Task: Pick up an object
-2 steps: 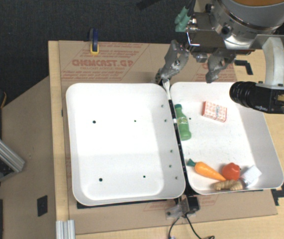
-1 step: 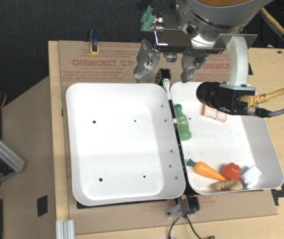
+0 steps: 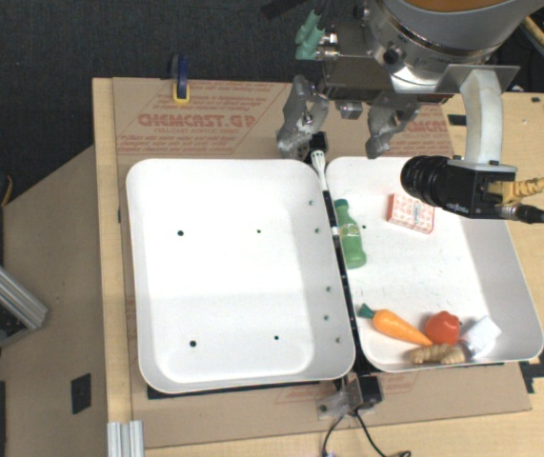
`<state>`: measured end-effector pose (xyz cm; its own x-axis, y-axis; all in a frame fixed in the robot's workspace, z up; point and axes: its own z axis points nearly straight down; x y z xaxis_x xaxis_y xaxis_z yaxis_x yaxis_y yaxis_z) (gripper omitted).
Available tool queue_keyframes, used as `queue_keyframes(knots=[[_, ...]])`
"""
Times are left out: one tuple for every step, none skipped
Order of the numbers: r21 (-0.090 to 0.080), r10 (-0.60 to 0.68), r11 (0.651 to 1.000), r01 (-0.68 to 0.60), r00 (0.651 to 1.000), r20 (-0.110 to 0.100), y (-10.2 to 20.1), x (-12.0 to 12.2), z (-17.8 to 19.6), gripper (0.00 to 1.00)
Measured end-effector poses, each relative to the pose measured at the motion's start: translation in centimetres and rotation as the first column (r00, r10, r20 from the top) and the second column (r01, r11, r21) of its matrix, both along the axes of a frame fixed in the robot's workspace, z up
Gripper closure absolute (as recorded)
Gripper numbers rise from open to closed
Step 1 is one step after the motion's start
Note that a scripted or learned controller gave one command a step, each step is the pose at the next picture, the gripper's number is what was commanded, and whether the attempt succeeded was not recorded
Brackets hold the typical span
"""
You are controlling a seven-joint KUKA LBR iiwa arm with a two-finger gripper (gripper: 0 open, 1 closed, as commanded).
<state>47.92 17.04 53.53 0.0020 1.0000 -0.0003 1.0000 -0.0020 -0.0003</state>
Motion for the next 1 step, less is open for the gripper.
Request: queue_keyframes(knots=[[0.001,0.001,1.0,-0.001,1.0,0.003,0.09,0.03,1.1,1.0]])
